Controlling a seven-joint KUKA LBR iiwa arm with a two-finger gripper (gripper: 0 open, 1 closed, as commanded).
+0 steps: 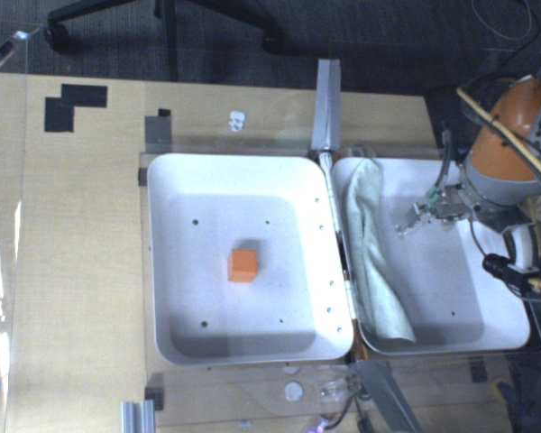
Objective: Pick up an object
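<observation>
Underneath, a pale wooden bench (pixel 72 269) meets dark carpet. Its left shallow white bin (pixel 176 332) holds a small orange cube (pixel 242 265); the right white bin (pixel 469 327) holds a crumpled pale-green cloth (pixel 371 251) beneath the metal two-finger gripper (pixel 413 224), whose state I cannot tell.

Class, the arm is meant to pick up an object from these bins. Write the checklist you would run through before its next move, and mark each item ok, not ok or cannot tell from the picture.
1. A graspable target is in view: ok. The small orange cube lies in the left white bin.
2. Cube stands free of the bin walls: ok.
3. Gripper is over the target: not ok. It hangs over the right white bin.
4. Nearby snag: not ok. The pale green cloth lies along the right bin's left side, between gripper and cube.
5. Gripper holding anything: cannot tell.
</observation>
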